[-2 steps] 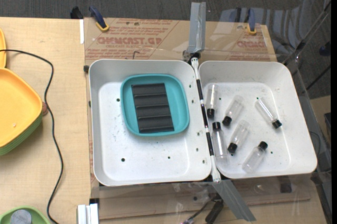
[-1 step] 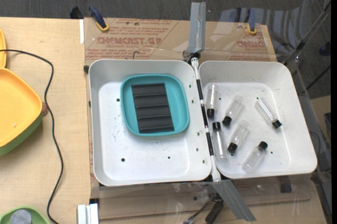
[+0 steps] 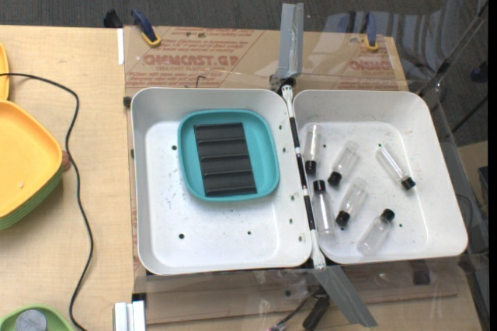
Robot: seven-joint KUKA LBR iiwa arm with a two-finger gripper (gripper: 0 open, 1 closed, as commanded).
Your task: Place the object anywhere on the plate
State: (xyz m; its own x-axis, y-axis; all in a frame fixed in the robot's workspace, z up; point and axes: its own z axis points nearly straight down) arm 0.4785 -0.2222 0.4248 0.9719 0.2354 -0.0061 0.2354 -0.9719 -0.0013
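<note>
Objects: clear vials with black caps, six as far as I can count, lying loose on their sides in the right bin (image 3: 435, 120). Any of them could be the object to move.
Nearest to plate: one vial (image 3: 311, 148) lies along the bin's left wall, beside the divider; a second (image 3: 320, 207) lies below it on the same wall.
Others: one (image 3: 344, 163) near the middle, one (image 3: 394, 168) toward the right, one (image 3: 351, 203) and one (image 3: 374, 231) toward the front. All tilted at odd angles, well apart, likely dropped in rather than arranged.
Plate: teal, rounded-square (image 3: 268, 158), in the upper middle of the left bin (image 3: 155, 197). A dark ribbed insert (image 3: 224, 159) fills its centre.
Task state: nothing from the right bin is on the plate yet; judged not started.
Tool: arm not seen from where I stand; open or closed, cannot tell.
Surroundings: wooden table (image 3: 70, 244) to the left with stacked yellow dishes (image 3: 23, 158) and a black cable (image 3: 78, 189).
</note>
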